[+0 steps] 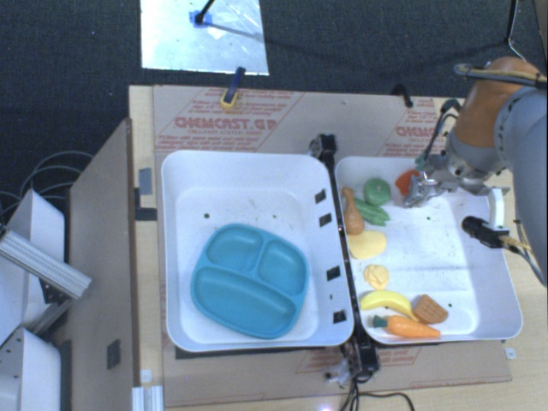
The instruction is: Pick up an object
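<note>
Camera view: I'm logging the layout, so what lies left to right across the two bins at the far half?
Blue divided tray → drumstick-shaped toy → green toy → red toy → gripper.

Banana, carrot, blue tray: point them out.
banana (387, 301), camera view, middle of its curve
carrot (413, 328), camera view, middle of the orange body
blue tray (248, 279), camera view, ridge between its compartments

One fixed camera looks down at a slant from above on two shallow white plastic bins (248, 165), moderately near.
</note>
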`<control>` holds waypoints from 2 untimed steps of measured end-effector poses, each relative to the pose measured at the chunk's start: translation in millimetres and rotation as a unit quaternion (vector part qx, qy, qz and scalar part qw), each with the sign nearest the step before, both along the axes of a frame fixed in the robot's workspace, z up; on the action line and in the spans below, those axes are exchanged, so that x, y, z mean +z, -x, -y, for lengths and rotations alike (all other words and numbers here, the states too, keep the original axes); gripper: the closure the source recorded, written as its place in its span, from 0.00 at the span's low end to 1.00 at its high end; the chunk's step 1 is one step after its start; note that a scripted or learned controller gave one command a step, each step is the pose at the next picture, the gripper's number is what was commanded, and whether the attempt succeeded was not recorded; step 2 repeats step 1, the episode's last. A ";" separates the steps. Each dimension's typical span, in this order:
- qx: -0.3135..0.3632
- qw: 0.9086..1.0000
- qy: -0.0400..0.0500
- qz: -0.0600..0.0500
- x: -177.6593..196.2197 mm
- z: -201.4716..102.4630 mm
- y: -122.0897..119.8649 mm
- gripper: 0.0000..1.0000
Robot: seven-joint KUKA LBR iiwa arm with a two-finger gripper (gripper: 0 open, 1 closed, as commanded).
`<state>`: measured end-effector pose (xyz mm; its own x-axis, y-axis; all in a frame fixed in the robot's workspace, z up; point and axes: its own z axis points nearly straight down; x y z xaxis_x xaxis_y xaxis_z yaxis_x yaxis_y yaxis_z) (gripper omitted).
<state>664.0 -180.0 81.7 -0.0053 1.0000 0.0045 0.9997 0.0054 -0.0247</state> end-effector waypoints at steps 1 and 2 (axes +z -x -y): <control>0.000 1.000 0.000 0.000 0.0 0.1 0.0 0.00; 0.000 1.000 0.000 0.000 0.0 0.1 0.0 0.00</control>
